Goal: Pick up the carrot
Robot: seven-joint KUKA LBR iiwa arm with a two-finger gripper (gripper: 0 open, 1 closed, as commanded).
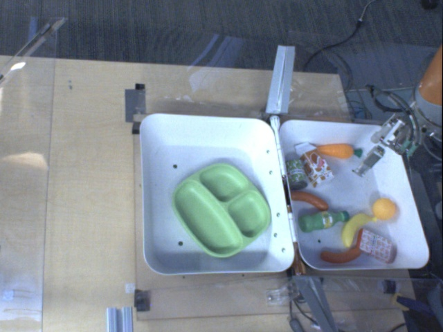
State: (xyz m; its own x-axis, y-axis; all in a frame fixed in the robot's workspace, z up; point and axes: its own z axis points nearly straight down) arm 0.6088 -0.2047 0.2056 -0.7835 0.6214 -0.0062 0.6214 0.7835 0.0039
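The carrot [335,151], orange with a green stub at its right end, lies near the back of the right bin [410,206]. My gripper [377,152] hangs over the bin's back right corner, a short way to the right of the carrot. Its two fingers [368,162] stand apart with nothing between them, so it is open.
In the right bin lie a small carton [316,167], a dark can [296,173], two sausages [309,199], a green bottle [322,220], a banana [354,228], an orange fruit [384,209] and a red packet [377,245]. The left bin [159,185] holds a green divided plate [221,207].
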